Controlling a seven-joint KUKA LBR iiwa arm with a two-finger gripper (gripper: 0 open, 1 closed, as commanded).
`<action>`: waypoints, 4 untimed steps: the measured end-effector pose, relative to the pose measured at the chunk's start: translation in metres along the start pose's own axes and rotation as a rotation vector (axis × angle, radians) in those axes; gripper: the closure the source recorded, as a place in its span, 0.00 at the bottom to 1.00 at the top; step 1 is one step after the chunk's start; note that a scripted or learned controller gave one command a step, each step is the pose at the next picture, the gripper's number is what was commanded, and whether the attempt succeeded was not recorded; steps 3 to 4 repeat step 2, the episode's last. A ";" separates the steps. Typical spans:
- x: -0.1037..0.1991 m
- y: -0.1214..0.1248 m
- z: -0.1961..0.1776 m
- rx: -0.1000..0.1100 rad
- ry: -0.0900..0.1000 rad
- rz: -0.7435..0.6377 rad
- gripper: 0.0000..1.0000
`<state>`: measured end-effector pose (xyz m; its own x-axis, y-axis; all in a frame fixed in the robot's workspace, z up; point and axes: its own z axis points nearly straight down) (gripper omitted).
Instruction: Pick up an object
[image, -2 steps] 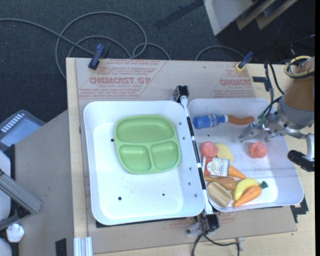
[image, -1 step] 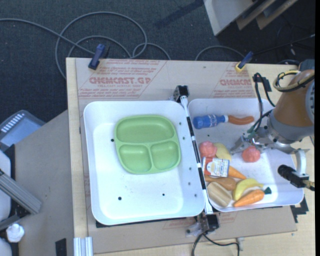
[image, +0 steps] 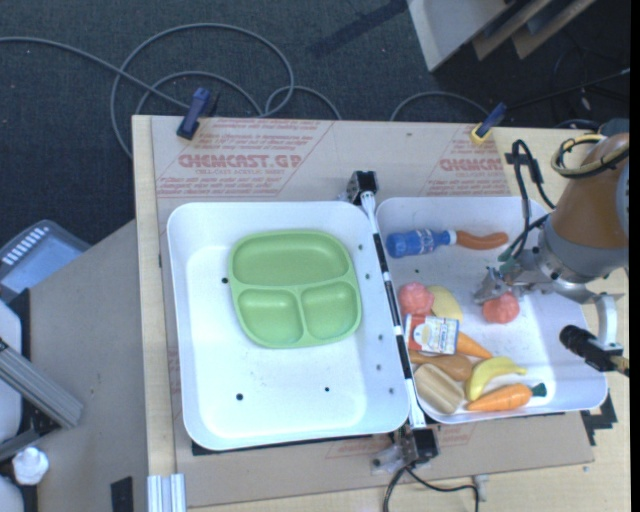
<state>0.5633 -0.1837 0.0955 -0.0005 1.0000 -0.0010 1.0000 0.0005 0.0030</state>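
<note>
The gripper (image: 497, 284) is low in the right bin (image: 560, 398), just beside a red ball-like toy (image: 502, 308) near that bin's right edge. Whether it is parted or clamped, I cannot tell. Nothing looks lifted yet, so grasping and raising seem left to do.

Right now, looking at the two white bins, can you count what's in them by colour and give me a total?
Green: 1, the divided plate
Blue: 1, the bottle
Red or pink: 3, sausage, ball, ball
Yellow: 2, banana, a pale piece
Orange: 2, carrot, carrot
Tan: 1, bread roll
White: 1, carton
Total: 11
</note>
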 end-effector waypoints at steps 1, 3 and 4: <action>0.062 0.022 0.009 -0.004 0.000 -0.001 1.00; 0.142 0.041 -0.090 0.000 0.002 -0.001 1.00; 0.142 0.041 -0.090 0.000 0.002 -0.001 1.00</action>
